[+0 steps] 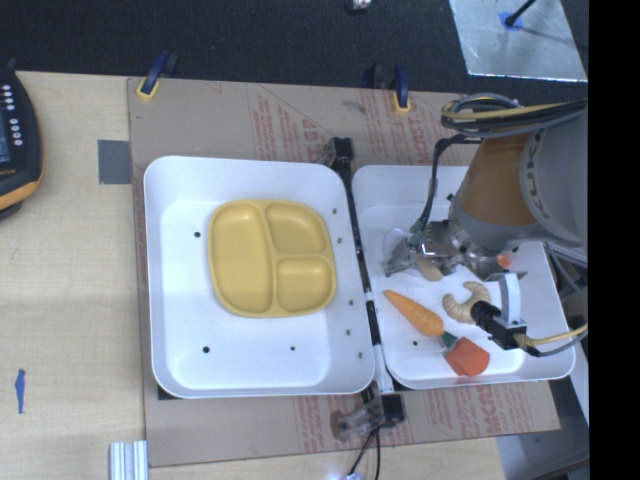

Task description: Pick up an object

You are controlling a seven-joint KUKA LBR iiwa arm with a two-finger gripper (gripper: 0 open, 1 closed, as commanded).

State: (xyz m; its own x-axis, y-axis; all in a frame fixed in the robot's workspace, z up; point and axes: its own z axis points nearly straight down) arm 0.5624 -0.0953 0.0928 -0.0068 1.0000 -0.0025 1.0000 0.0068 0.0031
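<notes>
In the right bin [400, 193], an orange toy carrot [414, 313] lies slantwise near the bin's left wall. A red block with a green tip [466, 356] sits by the front edge. A tan curved piece [466, 302] lies between them, to the right. My gripper [412, 253] hangs low over the middle of this bin, just above and behind the carrot. A small tan piece [432, 267] shows right beside it; whether it is gripped I cannot tell. The grey arm with its orange band [500, 183] covers the bin's back right part.
The left bin [170, 268] holds a yellow divided plate [270, 256]. A black clamp [342, 151] sits at the back between the bins. Cables [520, 338] hang over the right bin's front right corner. A handheld pendant [15, 138] lies at the bench's far left.
</notes>
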